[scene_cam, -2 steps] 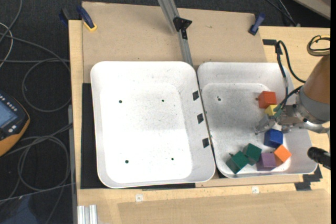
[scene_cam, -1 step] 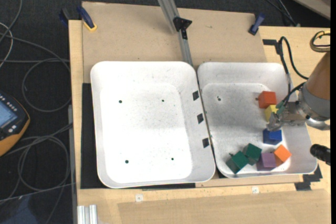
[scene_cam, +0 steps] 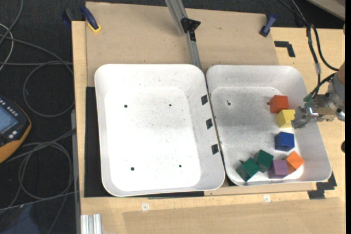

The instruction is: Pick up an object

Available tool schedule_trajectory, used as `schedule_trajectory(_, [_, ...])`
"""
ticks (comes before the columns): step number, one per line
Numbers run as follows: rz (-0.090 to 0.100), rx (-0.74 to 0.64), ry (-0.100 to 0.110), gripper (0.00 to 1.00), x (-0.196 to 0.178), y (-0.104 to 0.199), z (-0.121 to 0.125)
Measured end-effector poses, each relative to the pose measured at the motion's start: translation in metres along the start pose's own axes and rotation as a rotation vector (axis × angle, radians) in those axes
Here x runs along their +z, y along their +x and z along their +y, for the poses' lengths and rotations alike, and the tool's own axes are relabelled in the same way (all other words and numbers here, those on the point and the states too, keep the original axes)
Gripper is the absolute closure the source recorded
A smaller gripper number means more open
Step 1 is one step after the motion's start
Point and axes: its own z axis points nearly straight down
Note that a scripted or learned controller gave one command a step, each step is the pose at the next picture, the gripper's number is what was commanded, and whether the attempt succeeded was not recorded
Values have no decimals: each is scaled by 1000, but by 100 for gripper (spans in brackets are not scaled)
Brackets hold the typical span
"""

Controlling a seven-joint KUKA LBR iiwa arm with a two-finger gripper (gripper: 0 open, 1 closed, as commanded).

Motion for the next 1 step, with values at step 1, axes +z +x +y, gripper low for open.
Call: schedule_trajectory(1, [0,0,0,100,-46,-7,0])
